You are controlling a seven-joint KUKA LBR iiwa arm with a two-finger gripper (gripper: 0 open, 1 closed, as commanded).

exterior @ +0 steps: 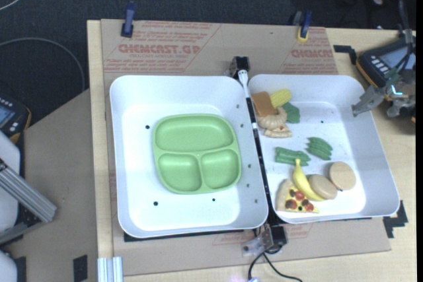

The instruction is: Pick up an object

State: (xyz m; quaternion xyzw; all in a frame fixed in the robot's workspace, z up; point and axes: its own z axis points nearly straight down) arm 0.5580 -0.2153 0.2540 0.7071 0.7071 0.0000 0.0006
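The right bin (370, 142) holds several toy foods. A yellow corn cob (280, 98), a brown slab (262, 103) and a beige pastry (272, 122) lie at its far left corner. Green pods (320, 146) and a green piece (288, 156) lie in the middle. A banana (303, 180), two tan round biscuits (342, 176) and a pizza slice (293, 200) lie near the front. My gripper (380, 102) hangs over the bin's far right rim, apart from all the food, open with nothing between its grey fingers.
The left bin (132, 115) carries a green three-compartment plate (196, 152). A black divider (252, 122) runs between the bins. Blue and yellow clamps (128, 18) hold the board's far edge. A dark device (386, 63) sits behind the gripper.
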